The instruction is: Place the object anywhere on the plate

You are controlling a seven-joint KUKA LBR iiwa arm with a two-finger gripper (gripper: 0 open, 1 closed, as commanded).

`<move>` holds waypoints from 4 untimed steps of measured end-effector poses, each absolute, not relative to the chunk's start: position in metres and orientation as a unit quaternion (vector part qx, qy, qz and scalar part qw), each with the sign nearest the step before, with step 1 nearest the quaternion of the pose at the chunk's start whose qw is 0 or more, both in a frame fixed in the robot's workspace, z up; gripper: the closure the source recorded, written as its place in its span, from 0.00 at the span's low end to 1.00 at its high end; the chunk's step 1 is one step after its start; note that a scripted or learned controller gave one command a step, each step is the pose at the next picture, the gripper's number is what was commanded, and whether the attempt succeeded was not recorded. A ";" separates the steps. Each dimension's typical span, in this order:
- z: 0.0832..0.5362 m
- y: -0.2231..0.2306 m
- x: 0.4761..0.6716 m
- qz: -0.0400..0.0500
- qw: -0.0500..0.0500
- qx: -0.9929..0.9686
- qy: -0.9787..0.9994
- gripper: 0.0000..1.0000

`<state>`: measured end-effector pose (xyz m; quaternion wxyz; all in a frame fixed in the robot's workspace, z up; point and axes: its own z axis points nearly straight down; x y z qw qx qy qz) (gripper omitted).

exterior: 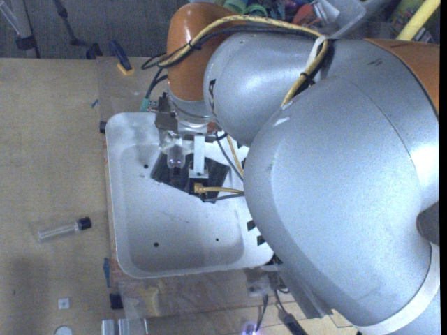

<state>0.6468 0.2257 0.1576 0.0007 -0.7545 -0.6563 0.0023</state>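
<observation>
Down inside the white bin (174, 250), the jaws hang just above a dark flat item (159, 172) on the bin floor. It cannot be told whether they are apart or together, nor whether that item is the object or the plate. The likely hazard is a grasp closing on nothing, because the bulky grey arm (335, 187) hides the contact; a capped clear vial (61, 228) lies well apart on the worktop (49, 117), and no writing is legible.
</observation>
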 end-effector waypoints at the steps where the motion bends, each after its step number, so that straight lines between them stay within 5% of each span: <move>1: 0.196 0.200 0.667 -0.001 -0.002 -0.496 -0.868 1.00; 2: 0.214 0.209 0.607 0.000 0.001 -0.393 -0.920 1.00; 3: 0.153 0.200 0.660 -0.001 -0.001 -0.462 -0.887 1.00; 4: 0.203 0.207 0.667 -0.002 -0.003 -0.191 -0.982 1.00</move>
